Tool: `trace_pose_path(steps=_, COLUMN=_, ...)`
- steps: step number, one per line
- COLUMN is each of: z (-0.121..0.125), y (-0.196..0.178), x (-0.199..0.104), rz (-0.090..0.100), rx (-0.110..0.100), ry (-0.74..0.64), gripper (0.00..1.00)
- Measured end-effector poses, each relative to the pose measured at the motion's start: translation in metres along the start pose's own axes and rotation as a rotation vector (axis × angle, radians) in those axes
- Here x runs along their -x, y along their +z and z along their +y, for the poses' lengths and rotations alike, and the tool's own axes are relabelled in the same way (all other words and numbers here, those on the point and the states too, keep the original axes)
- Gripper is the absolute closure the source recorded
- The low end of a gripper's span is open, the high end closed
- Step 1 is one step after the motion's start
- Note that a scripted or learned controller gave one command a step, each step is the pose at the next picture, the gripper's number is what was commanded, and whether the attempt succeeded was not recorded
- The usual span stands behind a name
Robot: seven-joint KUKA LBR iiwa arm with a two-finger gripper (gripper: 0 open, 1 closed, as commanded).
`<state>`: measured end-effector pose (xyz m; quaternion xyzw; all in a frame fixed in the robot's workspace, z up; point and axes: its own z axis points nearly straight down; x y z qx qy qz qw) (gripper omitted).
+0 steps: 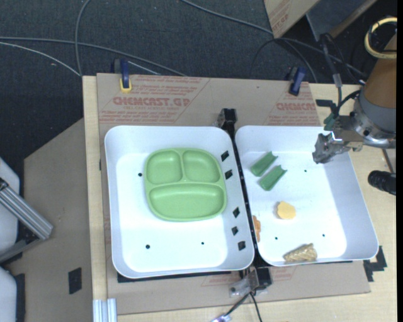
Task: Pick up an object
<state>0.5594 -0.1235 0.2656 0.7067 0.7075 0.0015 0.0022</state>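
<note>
The right bin (pixel 352 207) holds two green oblong pieces (pixel 268 171) near its upper left, a round yellow piece (pixel 286 210) in the middle, and a tan crumbly piece (pixel 300 253) by the front rim. A small orange bit (pixel 256 225) lies against the bin's left wall. My gripper (pixel 325 151) hangs over the upper right part of this bin, well right of the green pieces. I see nothing between its fingers.
The left bin (pixel 126 245) carries a green three-compartment plate (pixel 185 184). A black divider with clips (pixel 234 182) runs between the bins. Cables and a cardboard box (pixel 286 12) lie beyond the bench's back edge.
</note>
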Motion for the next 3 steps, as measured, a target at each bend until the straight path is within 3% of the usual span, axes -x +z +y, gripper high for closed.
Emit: trace_pose_path(steps=3, z=0.017, y=0.021, x=-0.176, rz=0.004, rx=-0.009, ry=-0.005, gripper=1.0)
